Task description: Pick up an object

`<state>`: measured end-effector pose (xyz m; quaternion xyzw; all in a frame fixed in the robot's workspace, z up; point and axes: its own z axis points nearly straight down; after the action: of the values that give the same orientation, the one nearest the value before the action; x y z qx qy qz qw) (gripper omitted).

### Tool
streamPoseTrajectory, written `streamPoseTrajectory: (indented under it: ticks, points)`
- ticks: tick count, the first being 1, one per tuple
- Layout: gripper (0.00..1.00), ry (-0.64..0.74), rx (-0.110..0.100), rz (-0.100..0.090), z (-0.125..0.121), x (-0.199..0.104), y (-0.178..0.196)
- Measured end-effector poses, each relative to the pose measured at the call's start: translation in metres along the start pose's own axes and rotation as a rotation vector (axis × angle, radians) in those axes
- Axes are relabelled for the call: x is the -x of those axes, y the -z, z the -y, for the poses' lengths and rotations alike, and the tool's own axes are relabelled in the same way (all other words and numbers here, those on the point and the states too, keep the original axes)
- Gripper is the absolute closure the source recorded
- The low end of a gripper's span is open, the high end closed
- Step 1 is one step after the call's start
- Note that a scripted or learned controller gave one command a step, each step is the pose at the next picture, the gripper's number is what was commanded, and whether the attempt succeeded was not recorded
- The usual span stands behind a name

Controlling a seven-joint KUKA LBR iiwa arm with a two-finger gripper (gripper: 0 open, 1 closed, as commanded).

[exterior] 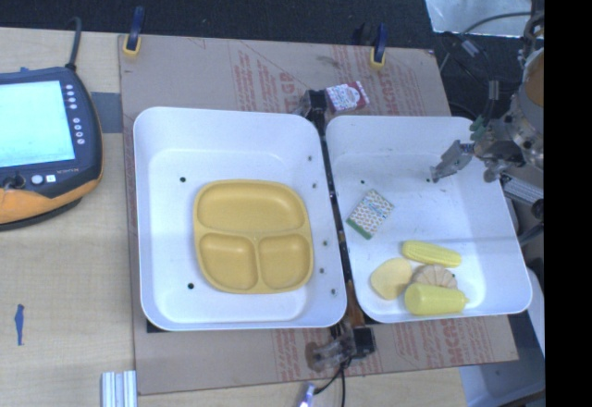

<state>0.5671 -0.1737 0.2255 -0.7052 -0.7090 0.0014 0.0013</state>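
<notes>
My gripper (470, 170) hangs over the upper right part of the right bin (407, 141). Its two fingers are spread open and nothing sits between them. Below it in that bin lie a small green-and-white checkered block (370, 213), a yellow corn cob (431, 253), a yellow cylinder (434, 300), a pale yellow round piece (390, 278) and a tan ridged piece (435, 277). These things cluster near the bin's front, apart from the gripper.
The left bin (166, 155) holds a yellow divided plate (252, 235). A teach pendant (42, 141) lies on the bench at the far left. A small red-and-white packet (344, 97) sits behind the bins. Two clamps (378, 44) hold the cardboard at the back.
</notes>
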Motion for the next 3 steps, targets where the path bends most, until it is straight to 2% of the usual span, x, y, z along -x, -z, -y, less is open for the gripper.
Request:
streamPoseTrajectory:
  ticks: [1,2,3]
  points:
    - [0.00,0.002,0.001,0.002,-0.018,-0.073,0.002]
    - [0.00,-0.001,-0.002,0.001,0.009,-0.050,-0.083]
    - [0.00,-0.001,-0.002,0.001,0.066,-0.020,-0.128]
